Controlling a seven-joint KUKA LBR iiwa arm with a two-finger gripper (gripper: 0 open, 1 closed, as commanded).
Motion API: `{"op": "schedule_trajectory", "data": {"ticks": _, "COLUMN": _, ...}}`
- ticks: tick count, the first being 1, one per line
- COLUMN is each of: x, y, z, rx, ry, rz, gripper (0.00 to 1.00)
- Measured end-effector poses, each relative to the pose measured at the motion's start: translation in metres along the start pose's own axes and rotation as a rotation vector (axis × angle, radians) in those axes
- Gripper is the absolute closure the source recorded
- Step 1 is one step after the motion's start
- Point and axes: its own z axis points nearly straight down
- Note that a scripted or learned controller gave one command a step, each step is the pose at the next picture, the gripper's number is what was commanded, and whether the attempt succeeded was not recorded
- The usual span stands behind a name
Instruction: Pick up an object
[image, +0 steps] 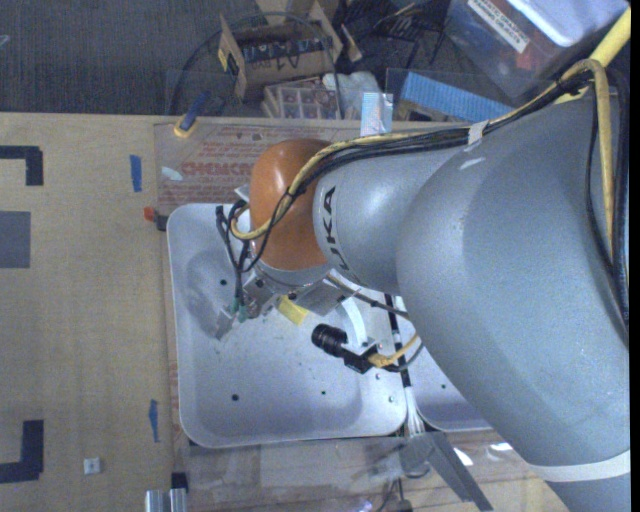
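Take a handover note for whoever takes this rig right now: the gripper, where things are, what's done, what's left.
Gripper: low in the left bin, near its left wall. I see nothing held.
Things: a small yellow thing sits close beside the wrist. I cannot tell whether it is a loose object. The arm hides the far part of the left bin and most of the right bin.
Done: no pick confirmed.
Left: grasp an object and lift it out of the bin.
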Motion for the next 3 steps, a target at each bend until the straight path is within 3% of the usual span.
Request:
{"op": "schedule_trajectory", "data": {"ticks": 1, "x": 0.017, "y": -0.094, "z": -0.001, "rx": 0.001, "ry": 0.005, "rz": -0.133, "gripper": 0.0}}
{"op": "schedule_trajectory", "data": {"ticks": 2, "x": 0.003, "y": -0.05, "z": 0.0, "rx": -0.001, "ry": 0.0, "rz": -0.367, "gripper": 0.0}}
{"op": "schedule_trajectory", "data": {"ticks": 3, "x": 0.0, "y": -0.036, "z": -0.001, "rx": 0.01, "ry": 0.022, "rz": -0.212, "gripper": 0.0}}
